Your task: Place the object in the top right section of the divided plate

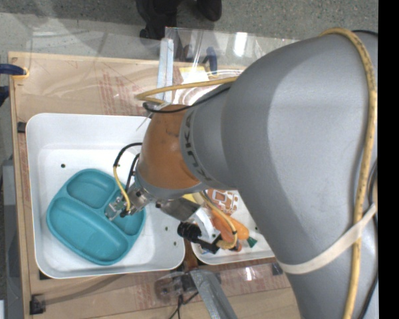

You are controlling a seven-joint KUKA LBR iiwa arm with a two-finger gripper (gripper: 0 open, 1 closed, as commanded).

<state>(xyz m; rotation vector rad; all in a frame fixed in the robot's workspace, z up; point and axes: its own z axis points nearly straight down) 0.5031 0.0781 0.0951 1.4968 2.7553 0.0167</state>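
Tool (118,208) over divided plate (93,222) right sections; open or closed: cannot tell; left bin (43,138) floor bare above plate.

Light: bright, even, overhead | glare: clear panel (239,45) at top | shadows: soft | focus: slightly soft throughout

The arm (266,145) bears dark lettering just beside its orange band, seemingly "KUKA", seen sideways and partly unclear

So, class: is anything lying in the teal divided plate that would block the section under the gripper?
Nothing visible does. The teal divided plate in the left bin shows bare sections; the gripper sits over its right-hand section, hiding part of it.
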